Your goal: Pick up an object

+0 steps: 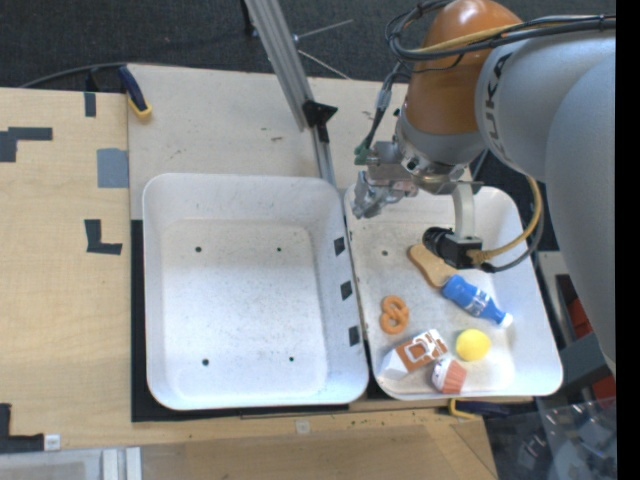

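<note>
Gripper [368, 200] above right bin [540, 368] far-left corner, jaws' state unclear; objects well nearer: closing here risks empty grasp.

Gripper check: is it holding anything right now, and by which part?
Nothing shows in the gripper. It hangs over the right bin's upper-left corner, apart from the objects there.

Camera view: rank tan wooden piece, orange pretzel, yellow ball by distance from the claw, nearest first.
Claw sits at the right bin's top-left corner.
1. Tan wooden piece, upper middle of the right bin.
2. Orange pretzel, lower left of that bin.
3. Yellow ball, near its front edge.
</note>
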Robot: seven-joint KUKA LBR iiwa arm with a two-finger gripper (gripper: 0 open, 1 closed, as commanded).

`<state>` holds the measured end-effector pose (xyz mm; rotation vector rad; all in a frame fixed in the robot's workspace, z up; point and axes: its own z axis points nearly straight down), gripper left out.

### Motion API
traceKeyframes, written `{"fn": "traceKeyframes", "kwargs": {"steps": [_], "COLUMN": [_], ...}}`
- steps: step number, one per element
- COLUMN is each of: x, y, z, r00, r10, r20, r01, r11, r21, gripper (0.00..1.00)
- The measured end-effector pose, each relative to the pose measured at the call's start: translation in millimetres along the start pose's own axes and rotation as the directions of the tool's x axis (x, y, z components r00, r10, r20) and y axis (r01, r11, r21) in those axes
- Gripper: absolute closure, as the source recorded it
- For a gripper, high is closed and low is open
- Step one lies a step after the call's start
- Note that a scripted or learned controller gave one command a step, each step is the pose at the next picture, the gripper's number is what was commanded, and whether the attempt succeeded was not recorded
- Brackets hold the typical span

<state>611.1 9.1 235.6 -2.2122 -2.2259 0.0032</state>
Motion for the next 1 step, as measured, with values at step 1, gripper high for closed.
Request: {"fn": "traceKeyframes", "kwargs": {"steps": [1], "x": [52.7], "y": [-10.1], "z": [12.3], "r00": [1.0], "r10": [0.0], "r20": [0.0], "r01": [0.0], "r11": [1.0], "r21": [0.0], "gripper": [1.0]}}
